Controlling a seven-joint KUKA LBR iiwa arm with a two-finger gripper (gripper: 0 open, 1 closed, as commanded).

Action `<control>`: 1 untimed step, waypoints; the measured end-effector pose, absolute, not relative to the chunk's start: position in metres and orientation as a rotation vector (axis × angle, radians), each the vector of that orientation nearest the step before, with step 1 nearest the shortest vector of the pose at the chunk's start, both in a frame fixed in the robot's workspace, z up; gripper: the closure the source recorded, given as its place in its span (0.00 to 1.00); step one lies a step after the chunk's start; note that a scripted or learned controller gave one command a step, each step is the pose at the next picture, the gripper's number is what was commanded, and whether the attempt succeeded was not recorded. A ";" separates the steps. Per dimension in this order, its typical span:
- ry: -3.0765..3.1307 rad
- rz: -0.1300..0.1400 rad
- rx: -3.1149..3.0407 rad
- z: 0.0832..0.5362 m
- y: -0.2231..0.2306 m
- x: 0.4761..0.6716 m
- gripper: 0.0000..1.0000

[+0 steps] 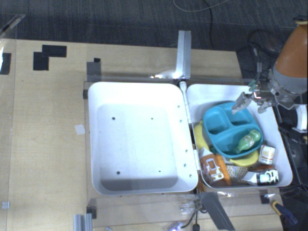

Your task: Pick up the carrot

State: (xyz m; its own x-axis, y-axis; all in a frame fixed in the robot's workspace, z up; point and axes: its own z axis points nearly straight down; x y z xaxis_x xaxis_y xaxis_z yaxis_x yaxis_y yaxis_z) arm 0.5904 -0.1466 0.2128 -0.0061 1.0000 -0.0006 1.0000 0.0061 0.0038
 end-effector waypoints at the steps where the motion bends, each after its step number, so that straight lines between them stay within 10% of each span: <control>1: 2.487 0.007 1.909 0.290 -0.059 0.559 0.00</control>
